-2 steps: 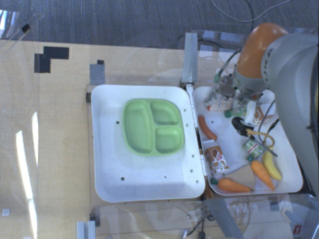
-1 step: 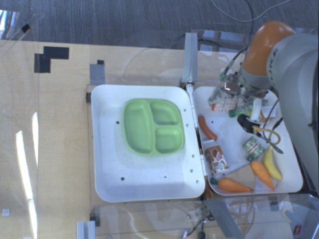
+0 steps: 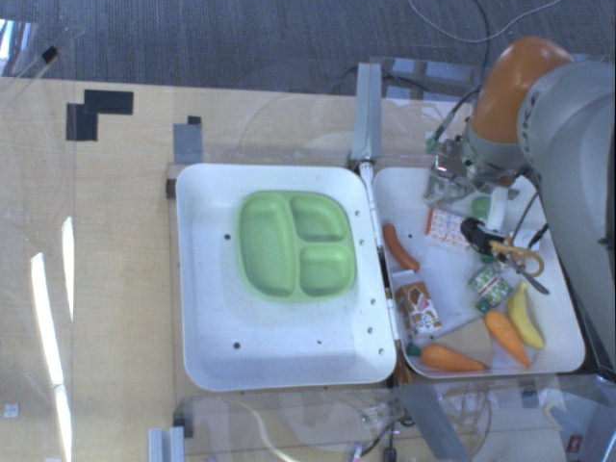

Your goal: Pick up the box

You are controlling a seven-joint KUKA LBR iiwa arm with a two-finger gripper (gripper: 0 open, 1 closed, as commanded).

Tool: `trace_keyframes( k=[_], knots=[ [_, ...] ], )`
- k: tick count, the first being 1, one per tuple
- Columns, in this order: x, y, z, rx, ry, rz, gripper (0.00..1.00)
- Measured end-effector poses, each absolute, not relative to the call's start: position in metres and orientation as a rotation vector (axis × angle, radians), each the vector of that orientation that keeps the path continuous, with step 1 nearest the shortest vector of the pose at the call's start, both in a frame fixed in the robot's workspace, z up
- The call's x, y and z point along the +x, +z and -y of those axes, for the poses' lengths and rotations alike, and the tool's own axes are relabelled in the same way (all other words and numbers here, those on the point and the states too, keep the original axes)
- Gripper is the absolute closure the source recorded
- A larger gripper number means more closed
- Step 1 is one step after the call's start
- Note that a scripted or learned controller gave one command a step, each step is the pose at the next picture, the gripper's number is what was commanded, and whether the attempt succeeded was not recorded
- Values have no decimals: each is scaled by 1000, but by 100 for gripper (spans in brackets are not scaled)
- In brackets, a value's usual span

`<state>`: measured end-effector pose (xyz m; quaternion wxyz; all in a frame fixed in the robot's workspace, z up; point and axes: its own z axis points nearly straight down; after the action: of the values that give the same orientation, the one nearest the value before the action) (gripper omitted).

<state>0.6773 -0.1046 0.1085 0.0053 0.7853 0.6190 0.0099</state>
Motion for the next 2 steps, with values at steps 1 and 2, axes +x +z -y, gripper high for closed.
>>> trace_keyframes(
  k=[1, 2],
  knots=[
    [677, 108, 105, 2459, 28, -1938, 0],
    [666, 89, 156, 2525, 17, -1864, 0]
  ],
)
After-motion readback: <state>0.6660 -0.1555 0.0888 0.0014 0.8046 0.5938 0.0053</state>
